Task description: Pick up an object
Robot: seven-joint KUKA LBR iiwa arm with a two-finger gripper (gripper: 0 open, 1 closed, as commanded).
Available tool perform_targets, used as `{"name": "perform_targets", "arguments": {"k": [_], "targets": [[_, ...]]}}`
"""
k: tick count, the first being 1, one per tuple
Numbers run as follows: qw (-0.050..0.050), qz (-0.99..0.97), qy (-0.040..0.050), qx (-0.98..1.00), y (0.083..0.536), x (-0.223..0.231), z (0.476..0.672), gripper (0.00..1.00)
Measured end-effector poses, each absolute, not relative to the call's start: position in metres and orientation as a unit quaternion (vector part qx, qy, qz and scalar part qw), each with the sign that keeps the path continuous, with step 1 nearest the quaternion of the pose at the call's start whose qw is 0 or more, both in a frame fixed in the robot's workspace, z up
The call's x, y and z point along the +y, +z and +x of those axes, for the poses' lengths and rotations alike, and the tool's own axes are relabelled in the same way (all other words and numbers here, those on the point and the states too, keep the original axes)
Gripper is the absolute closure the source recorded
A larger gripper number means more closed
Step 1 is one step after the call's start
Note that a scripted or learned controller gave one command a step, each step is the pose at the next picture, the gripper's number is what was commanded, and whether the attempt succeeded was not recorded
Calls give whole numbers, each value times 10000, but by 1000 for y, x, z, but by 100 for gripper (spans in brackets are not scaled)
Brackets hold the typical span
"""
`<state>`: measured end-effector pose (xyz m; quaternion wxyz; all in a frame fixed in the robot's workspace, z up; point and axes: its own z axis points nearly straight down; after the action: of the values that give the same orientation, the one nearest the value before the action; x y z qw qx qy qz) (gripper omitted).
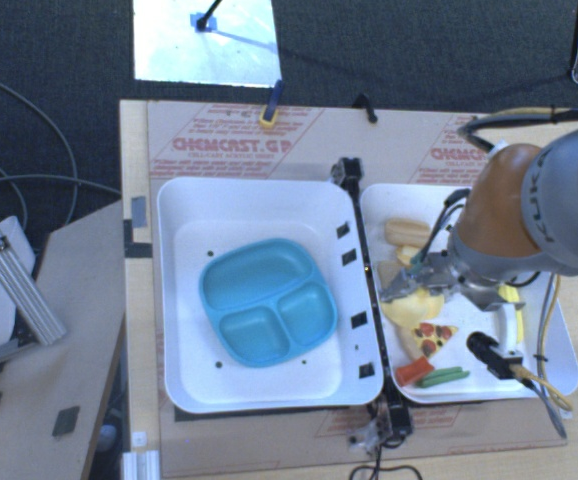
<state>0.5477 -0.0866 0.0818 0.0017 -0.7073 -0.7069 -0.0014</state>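
My gripper (pixel 407 284) hangs low over the middle of the right bin (pixel 567 368), at the end of the grey arm with its orange band. Directly under and just in front of it lies a pale yellow toy food piece (pixel 407 315). A toy pizza slice (pixel 432 339) lies in front of that. An orange carrot (pixel 414 372) and a green bean pod (pixel 449 375) rest by the bin's front wall. A tan bread roll (pixel 406 232) lies behind the gripper. The arm hides the bin's right part.
The left bin (pixel 184 218) holds a blue divided plate (pixel 267 301). A black divider (pixel 361 268) runs between the two bins. Cardboard lies under both bins, and a shiny sheet (pixel 204 28) lies beyond the bench.
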Motion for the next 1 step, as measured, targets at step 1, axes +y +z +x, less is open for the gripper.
{"name": "perform_targets", "arguments": {"k": [1], "targets": [[-111,-7067,-103,-7074,106,-88,558,100]]}}
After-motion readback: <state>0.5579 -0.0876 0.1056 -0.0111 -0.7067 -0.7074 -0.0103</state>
